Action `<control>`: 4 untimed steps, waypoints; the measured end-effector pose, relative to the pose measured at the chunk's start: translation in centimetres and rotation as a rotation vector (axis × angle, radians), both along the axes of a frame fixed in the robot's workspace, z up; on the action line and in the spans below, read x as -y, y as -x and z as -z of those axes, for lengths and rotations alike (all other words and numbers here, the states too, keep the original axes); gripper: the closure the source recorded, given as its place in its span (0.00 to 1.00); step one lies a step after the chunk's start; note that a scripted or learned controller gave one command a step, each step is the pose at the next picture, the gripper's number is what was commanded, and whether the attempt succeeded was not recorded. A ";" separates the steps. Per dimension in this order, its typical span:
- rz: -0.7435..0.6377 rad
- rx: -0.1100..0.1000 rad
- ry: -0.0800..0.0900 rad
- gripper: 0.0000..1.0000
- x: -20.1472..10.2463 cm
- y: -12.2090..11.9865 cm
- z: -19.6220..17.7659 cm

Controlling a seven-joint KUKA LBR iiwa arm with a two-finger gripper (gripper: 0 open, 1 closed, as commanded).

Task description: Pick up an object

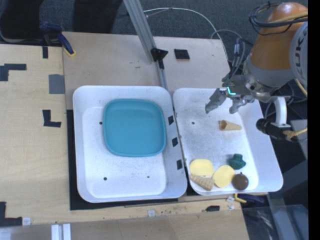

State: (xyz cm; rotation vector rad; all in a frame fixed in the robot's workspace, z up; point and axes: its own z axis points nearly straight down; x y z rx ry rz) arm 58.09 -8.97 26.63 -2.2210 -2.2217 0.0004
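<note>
The gripper (223,105) hangs open and holds nothing. The small cone (230,126) lies just below it in the right bin (265,149). It looks light, hard and smooth; grab across its wide end

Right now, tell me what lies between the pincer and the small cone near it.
In the camera view, nothing: only bare white floor of the right bin separates the pincer from the small cone just below it.
</note>
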 end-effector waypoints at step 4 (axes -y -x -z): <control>0.000 -0.002 0.000 0.00 0.9 0.1 17.6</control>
